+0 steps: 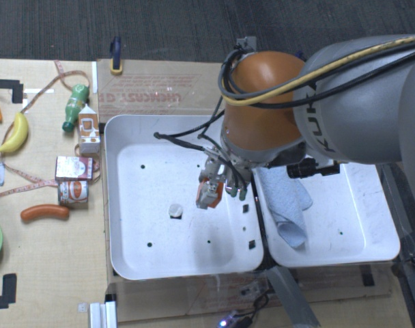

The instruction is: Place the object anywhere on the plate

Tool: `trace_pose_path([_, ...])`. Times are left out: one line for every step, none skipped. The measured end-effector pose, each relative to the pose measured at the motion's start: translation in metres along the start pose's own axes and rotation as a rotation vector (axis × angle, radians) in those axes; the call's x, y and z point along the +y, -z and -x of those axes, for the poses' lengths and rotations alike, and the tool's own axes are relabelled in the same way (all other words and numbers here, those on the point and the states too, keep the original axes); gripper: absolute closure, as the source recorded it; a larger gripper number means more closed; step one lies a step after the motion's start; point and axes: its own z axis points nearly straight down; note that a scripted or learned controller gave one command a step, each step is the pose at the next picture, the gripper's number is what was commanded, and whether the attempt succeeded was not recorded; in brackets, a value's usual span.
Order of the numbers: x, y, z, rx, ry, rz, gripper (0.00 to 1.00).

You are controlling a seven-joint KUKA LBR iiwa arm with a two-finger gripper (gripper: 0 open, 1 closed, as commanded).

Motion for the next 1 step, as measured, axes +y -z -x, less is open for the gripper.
trace_pose_path([0.0769,-0.0249,0.0952,-0.002,0.087,0.002,1.00])
